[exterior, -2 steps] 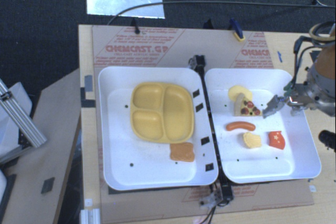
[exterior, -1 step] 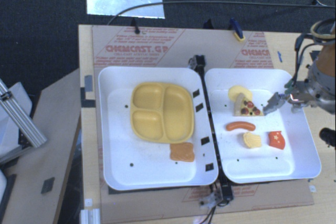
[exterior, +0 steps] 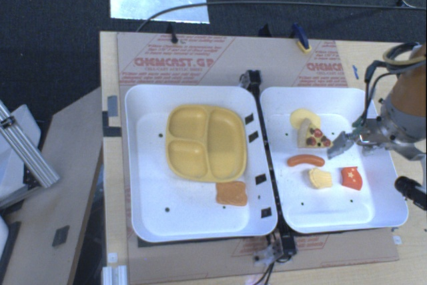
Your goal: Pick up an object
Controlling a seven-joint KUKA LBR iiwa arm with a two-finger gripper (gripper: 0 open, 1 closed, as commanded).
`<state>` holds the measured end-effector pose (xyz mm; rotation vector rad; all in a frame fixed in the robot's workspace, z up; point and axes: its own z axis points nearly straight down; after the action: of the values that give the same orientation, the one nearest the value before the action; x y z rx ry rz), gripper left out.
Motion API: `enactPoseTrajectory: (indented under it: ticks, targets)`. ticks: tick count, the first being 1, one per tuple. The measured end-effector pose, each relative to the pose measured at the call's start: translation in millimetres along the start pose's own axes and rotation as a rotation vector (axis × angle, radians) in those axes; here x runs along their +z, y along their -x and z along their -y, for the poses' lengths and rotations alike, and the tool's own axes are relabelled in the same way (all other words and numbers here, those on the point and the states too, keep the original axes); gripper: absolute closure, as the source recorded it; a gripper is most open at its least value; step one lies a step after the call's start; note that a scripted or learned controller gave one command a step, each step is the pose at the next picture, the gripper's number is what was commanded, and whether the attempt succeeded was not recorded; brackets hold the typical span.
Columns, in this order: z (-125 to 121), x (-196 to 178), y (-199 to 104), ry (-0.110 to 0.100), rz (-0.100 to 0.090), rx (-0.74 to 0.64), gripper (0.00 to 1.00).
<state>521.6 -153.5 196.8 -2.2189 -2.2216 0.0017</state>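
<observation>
The right bin [exterior: 383, 210] holds several toy foods: a yellow piece [exterior: 303, 118], a pizza slice [exterior: 313, 137], a brown sausage [exterior: 306, 160], a pale yellow chunk [exterior: 320, 178] and a red piece [exterior: 351, 178]. My gripper [exterior: 340, 143] reaches in from the right and sits low over this bin. It is just right of the pizza slice and above the red piece. Nothing shows as being held by it.
The left bin [exterior: 143, 210] carries a yellow divided plate [exterior: 203, 142] and a brown toast slice [exterior: 231, 193] near its front right. A black divider [exterior: 260, 143] runs between the bins. Cables loop over the arm [exterior: 407, 103] at the right edge.
</observation>
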Motion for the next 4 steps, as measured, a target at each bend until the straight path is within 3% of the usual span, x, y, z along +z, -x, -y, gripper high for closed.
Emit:
enactPoseTrajectory:
  ticks: [2,3,4]
  targets:
    - [-1,113,-6,0.003,0.000,0.000,0.00]
    - [-1,101,-5,0.005,0.001,0.000,1.00]
    - [0,37,-5,0.009,0.002,-0.003,1.00]
